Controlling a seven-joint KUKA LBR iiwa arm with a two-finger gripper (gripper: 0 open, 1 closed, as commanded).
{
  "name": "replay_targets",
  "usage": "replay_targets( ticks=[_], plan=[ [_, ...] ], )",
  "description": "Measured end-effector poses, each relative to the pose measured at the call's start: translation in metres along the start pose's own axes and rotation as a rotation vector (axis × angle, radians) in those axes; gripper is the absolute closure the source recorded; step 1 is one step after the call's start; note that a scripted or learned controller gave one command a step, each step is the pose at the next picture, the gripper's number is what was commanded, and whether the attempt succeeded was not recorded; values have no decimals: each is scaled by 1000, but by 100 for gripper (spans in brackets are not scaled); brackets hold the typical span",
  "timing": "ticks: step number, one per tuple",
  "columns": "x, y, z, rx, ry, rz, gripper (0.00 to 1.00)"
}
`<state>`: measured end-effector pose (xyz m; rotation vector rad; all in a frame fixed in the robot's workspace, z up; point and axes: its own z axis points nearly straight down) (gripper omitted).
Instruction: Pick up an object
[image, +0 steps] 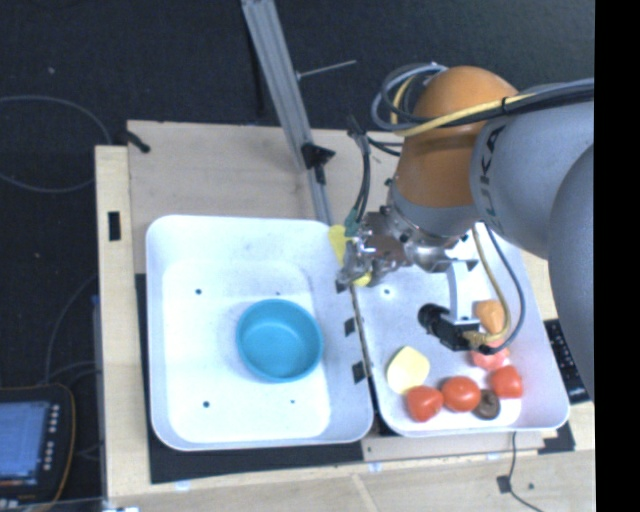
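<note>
My gripper (356, 262) hangs over the divide between the two bins, at the top left corner of the right bin (535, 418). It is shut on a small yellow object (339, 240), which sticks out above and below the fingers. Near the front of the right bin lie a pale yellow piece (407, 368), three red tomato-like pieces (461, 392), a small brown piece (488, 405), an orange-tan piece (490, 315) and a pink piece (490, 354).
The left bin (180, 250) holds a blue bowl (279, 340) near its middle. A slanted metal rail (285, 100) runs down to the bins' back edge beside the gripper. The grey arm covers the right bin's back right.
</note>
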<state>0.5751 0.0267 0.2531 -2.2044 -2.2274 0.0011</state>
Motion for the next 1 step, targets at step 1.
replay_targets(
  ticks=[1],
  plan=[
    [58, -4, -3, -7, -2, -1, 100]
  ],
)
